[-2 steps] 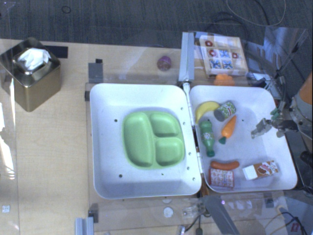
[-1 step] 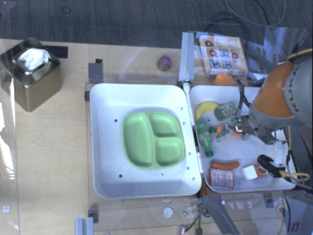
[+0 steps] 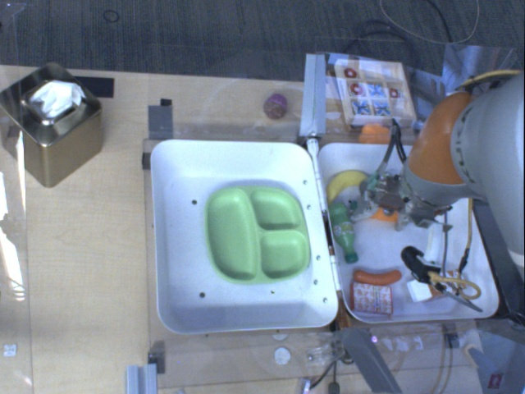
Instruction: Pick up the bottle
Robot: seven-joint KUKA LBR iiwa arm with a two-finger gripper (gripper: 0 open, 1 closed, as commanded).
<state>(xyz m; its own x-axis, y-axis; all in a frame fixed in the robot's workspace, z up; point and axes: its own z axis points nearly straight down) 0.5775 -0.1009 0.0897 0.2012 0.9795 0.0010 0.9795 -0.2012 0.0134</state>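
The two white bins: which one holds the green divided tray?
The left bin holds the green divided tray. The right bin holds small items such as the green bottle.

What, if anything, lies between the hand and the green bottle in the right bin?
Nothing visible does. The hand hangs just right of the green bottle, which lies along the right bin's left wall; the yellow banana sits beyond both.

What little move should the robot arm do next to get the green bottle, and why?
Probably a short shift toward the left wall of the right white bin, then down. The green plastic bottle lies there on its side beside the yellow banana-shaped toy, with nothing gripping it. The gripper sits a little to the bottle's right and further up the view, so it likely isn't lined up over it yet.
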